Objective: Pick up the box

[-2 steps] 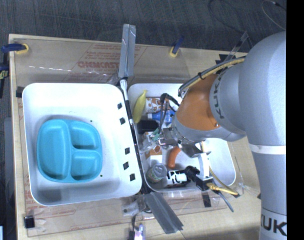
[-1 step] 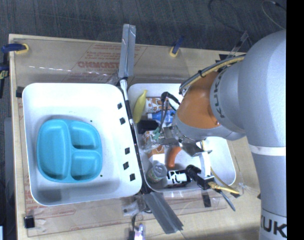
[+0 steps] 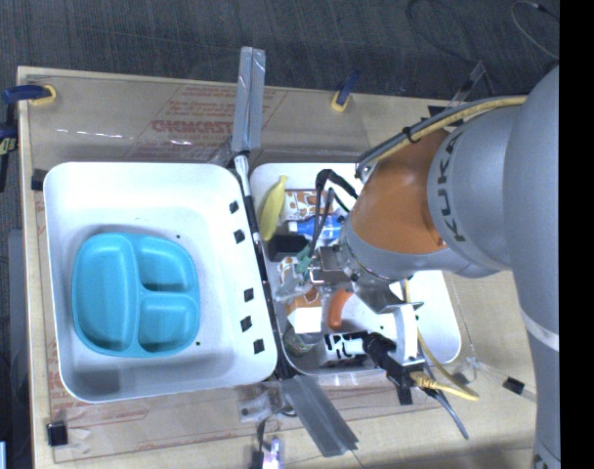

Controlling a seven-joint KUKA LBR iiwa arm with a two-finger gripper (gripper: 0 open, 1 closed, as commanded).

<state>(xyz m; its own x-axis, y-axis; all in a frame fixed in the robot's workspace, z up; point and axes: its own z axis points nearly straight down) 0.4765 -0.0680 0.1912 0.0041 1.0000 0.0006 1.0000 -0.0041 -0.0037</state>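
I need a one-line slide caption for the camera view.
KUKA arm reaching into the cluttered right bin; blue divided plate lies in the left bin.

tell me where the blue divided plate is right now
The blue divided plate lies in the left white bin, toward that bin's left side in the camera view, apart from the arm and the banana over in the right bin.

A light wooden table (image 3: 131, 106) fills most of the picture, with red printed letters near its top edge. Behind it, along the top of the picture, lies a dark grey carpet floor (image 3: 131, 13). Blue clamps (image 3: 28, 94) grip the table's upper left corner.
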